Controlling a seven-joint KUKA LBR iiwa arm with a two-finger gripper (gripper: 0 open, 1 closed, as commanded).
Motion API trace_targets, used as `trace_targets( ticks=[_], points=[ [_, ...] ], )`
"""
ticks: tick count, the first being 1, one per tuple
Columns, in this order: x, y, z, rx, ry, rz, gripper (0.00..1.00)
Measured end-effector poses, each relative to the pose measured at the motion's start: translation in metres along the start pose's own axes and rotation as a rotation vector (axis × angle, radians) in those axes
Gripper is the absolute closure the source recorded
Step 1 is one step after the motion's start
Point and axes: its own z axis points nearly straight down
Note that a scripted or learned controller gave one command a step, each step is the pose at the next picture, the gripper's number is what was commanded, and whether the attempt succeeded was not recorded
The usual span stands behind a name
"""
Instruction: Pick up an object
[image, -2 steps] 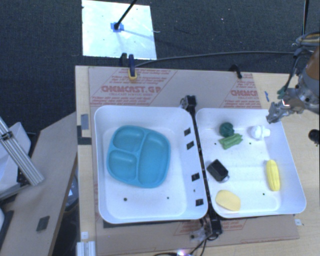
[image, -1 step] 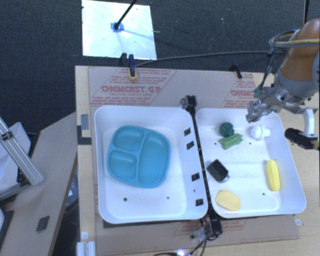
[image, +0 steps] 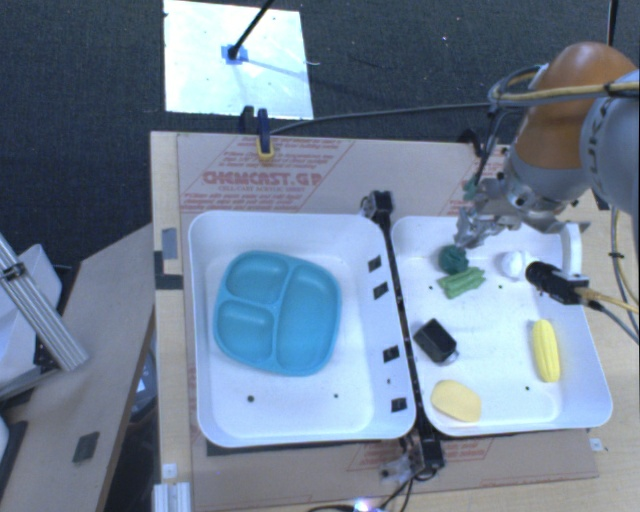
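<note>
A grey arm with an orange band is seen reaching in from the 3 o'clock side, and its hand (image: 474, 232) is lowered into the upper part of the right shallow white plastic bin (image: 590, 395). Whether the hand is apart or together cannot be told.

Just below the hand, toward 7 o'clock of it, a small dark green knobbly object (image: 454, 259) is seen on the bin floor, very near the hand's tip; whether they touch cannot be told. A lighter green ridged piece (image: 461, 283) lies against it on the 6 o'clock side. A small white round object (image: 512, 263) is placed at 3 o'clock of these. A black box-like block (image: 436, 341) is found near the bin's centre-left, a pale yellow oval piece (image: 456, 400) at the 7 o'clock corner, and a yellow corn cob toy (image: 546, 350) toward the 4 o'clock side.

In the left shallow white plastic bin (image: 220, 410), a light blue divided plate (image: 277, 312) with three compartments is laid flat.

Both bins are carried by a counter (image: 330, 170) covered with printed brown board.
</note>
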Motion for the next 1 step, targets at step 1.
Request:
trace_targets(
  ticks=[1],
  points=[
    [0.0627,0.0060,0.0085,0.000,-0.001,-0.001,1.00]
  ],
)
